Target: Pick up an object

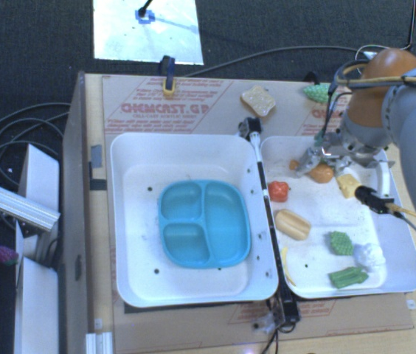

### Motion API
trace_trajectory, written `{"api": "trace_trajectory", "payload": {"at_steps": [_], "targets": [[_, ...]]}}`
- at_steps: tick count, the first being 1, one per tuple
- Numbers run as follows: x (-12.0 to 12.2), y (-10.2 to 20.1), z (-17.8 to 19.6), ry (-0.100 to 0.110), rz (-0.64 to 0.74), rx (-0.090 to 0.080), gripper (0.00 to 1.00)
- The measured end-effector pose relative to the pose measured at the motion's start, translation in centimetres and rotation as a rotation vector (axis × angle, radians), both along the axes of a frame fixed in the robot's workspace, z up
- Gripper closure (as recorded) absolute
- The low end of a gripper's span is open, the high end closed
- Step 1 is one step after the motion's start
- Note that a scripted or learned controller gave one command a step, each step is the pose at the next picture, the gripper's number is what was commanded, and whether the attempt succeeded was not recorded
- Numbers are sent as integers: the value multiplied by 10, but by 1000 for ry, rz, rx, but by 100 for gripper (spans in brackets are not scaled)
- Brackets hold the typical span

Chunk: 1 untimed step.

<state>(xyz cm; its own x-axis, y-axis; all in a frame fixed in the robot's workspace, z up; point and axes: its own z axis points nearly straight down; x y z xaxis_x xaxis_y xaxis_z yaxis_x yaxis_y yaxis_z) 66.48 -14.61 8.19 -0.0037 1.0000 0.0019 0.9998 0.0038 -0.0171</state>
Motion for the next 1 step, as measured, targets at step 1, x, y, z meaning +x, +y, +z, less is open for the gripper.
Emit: {"api": "trace_trajectory", "payload": {"at_steps": [1], "targets": [[-1,-1,10,8,2,0,100]]}}
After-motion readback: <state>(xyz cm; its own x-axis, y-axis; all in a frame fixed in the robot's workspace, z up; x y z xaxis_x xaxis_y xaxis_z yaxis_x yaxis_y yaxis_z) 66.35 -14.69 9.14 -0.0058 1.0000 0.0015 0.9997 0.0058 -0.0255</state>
